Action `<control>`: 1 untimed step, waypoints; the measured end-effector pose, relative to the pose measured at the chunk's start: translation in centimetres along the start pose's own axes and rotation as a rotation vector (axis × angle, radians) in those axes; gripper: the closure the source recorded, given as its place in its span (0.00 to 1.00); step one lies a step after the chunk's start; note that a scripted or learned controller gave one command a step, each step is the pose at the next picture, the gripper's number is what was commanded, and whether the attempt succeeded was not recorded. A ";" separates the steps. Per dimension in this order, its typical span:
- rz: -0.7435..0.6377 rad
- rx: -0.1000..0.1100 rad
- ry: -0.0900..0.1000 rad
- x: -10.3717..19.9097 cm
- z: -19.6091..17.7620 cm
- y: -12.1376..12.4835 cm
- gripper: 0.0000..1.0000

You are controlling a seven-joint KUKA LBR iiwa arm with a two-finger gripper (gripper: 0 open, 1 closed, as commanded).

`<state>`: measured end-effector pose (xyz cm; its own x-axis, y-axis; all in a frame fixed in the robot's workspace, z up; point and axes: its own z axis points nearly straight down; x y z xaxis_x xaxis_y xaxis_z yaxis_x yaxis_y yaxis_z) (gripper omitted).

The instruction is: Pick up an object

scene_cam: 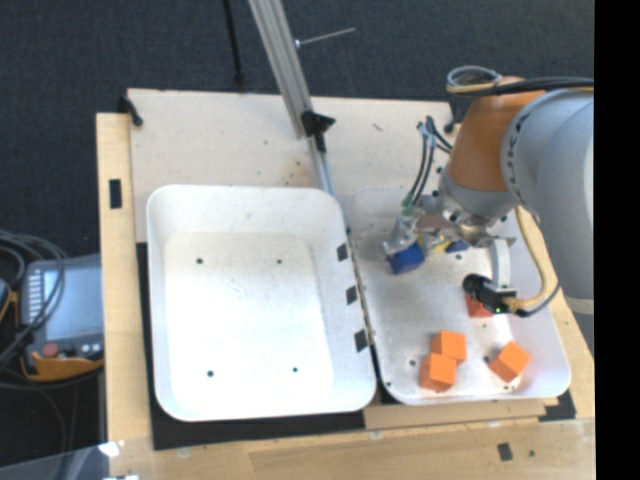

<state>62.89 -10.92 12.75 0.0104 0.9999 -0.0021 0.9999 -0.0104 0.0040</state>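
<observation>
Nearest my camera, at 5 o'clock in the right bin [400,378], I see two touching orange blocks [441,359] and a third orange block [509,361] near them toward 3 o'clock. A fourth orange block [479,305] lies partly hidden under the arm's cabling. The left bin [250,203] sits at 9 o'clock on the table [200,128]. Reaching in from 3 o'clock, the arm [520,148] bends down over the right bin. Its pincer [412,245] is at a blue object [405,259] near the bin's 10 o'clock side; I cannot tell whether it grips.
</observation>
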 end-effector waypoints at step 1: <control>-0.009 -0.003 0.001 0.2 -6.4 0.1 1.00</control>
<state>62.92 -10.73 19.14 0.0010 1.0000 -0.0013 1.0000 -0.0010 0.0066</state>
